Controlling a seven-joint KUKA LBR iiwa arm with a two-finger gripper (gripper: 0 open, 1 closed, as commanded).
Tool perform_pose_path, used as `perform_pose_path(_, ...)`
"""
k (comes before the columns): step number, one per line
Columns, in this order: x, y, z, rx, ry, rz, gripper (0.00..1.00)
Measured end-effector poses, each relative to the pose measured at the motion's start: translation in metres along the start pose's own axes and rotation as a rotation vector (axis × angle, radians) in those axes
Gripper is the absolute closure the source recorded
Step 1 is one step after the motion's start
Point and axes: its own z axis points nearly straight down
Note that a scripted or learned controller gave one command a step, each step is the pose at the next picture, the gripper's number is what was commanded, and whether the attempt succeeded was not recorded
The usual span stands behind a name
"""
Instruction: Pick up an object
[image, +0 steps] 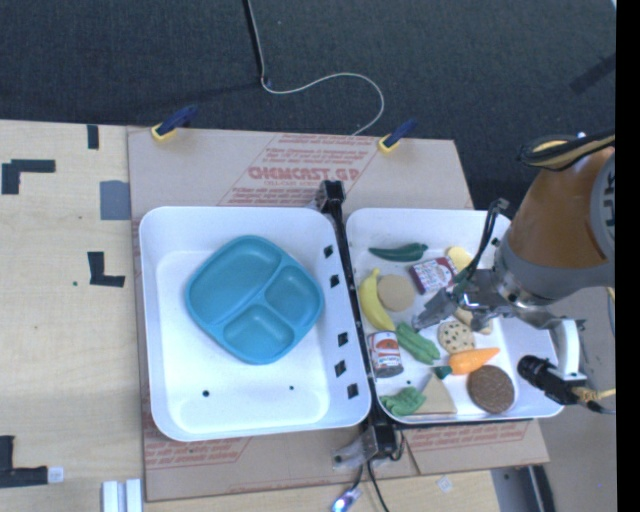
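Observation:
The right bin (425, 216) holds several toy foods: a green chili (400, 252), a banana (374, 300), a tan disc (396, 292), a maroon packet (432, 272), a small can (386, 352), a chip cookie (451, 335), a carrot (471, 360) and a brown round patty (490, 388). My gripper (455, 302) hangs low over the middle of this bin, just above the cookie and right of the tan disc. Nothing is visibly held in it. The arm's grey and orange body covers the bin's right side.
The left bin (250, 405) carries a blue divided plate (255, 298). A black divider (345, 300) runs between the bins. A green leafy piece (403, 402) and a pale wedge (437, 398) lie at the right bin's front edge. Cardboard lies under both bins.

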Motion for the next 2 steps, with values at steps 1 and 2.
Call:
perform_pose_path(1,0.0008,0.0002,-0.0077,0.005,0.001,-0.001,1.0)
perform_pose_path(2,0.0015,0.0004,-0.015,0.009,0.002,-0.003,1.0)
